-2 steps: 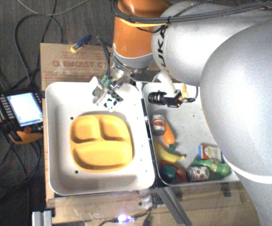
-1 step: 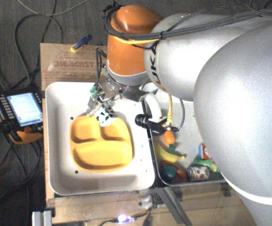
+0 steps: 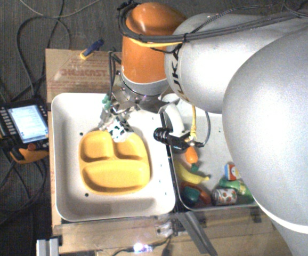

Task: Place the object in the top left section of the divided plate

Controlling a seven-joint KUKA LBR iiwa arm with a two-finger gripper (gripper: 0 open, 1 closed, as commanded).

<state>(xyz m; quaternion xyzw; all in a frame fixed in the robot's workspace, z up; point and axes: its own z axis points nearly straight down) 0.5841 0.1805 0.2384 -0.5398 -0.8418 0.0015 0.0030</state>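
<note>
1. The grey arm (image 3: 239, 84) with its orange band (image 3: 146, 41) reached over the left white bin (image 3: 63, 159).
2. The gripper (image 3: 114, 122) hovered at the upper rim of the yellow divided plate (image 3: 114, 164), which lay in that bin.
3. A small white-and-dark object (image 3: 119, 133) sat right below the fingertips, over the ridge between the plate's two upper sections; whether the fingers clasped it could not be told.
4. The right bin (image 3: 183, 199) held a banana (image 3: 191, 176), a carrot-like piece (image 3: 191, 155), a can (image 3: 224, 196) and other small toys.
5. A handheld pendant (image 3: 22, 122) lay to the left of the worktop.
</note>
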